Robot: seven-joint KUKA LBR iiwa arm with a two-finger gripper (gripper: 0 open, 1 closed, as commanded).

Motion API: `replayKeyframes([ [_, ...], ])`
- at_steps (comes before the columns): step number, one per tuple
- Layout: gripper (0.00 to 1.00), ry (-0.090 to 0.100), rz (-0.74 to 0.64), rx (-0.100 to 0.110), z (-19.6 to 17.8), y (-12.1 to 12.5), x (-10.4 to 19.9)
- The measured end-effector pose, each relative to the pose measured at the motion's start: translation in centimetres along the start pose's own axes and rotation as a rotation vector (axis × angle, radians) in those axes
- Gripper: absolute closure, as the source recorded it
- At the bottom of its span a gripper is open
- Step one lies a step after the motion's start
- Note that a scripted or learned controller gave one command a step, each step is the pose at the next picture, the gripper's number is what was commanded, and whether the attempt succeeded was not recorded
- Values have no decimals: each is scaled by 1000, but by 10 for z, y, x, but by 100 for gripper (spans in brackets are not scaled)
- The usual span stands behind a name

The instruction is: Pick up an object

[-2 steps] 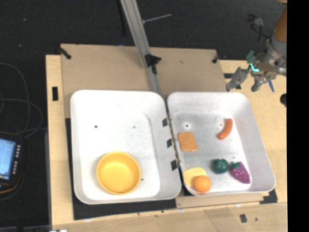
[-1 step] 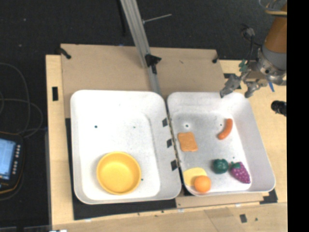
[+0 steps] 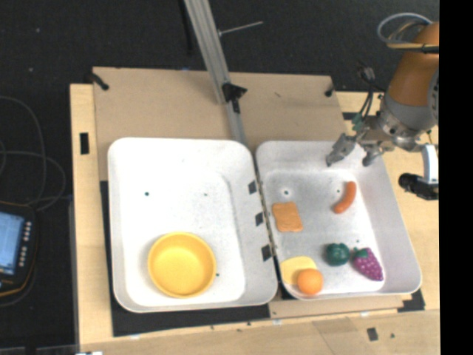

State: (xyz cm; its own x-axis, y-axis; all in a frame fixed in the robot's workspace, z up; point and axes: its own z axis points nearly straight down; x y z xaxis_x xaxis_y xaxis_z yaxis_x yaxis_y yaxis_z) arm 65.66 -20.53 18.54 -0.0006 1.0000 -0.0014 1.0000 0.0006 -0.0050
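The end effector (image 3: 355, 152) hangs over the far right corner of the right bin (image 3: 310, 161), with its two fingers spread apart and nothing between them. So it is released and empty.

The nearest thing to it is the orange sausage (image 3: 344, 197), which lies on the bin floor a little nearer to the camera than the fingers, and apart from them. I judge this to be the most likely thing to pick. Its long axis runs at a slant, from lower left to upper right in the view, and its upper end points roughly toward the end effector.

What could go wrong: the sausage is narrow and rounded, so if the fingers close along its long axis and not across it, it may slip out or roll away. It also lies near the right wall of the bin, so a descent a bit too far to the right could strike the wall.

Farther out are the tan square piece (image 3: 287, 217) close to the left wall, then the green vegetable (image 3: 337, 254) and the purple grapes (image 3: 367, 263), just beside each other; a grasp there could catch both. In the near corner an orange ball (image 3: 310, 281) touches a pale yellow piece (image 3: 297, 265). The left bin (image 3: 177, 176) holds a yellow bowl (image 3: 182, 264). Both bins rest on the table (image 3: 148, 106).
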Motion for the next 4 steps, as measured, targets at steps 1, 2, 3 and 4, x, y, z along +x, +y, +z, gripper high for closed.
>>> replayKeyframes([
  [1, 0, 0, 0, 0, 60, -8, -3],
  [2, 100, -2, 1, -10, 44, -5, -4],
  [3, 100, -2, 0, -14, -21, -2, -8],
  [4, 100, -2, -1, -14, -76, -1, -10],
])
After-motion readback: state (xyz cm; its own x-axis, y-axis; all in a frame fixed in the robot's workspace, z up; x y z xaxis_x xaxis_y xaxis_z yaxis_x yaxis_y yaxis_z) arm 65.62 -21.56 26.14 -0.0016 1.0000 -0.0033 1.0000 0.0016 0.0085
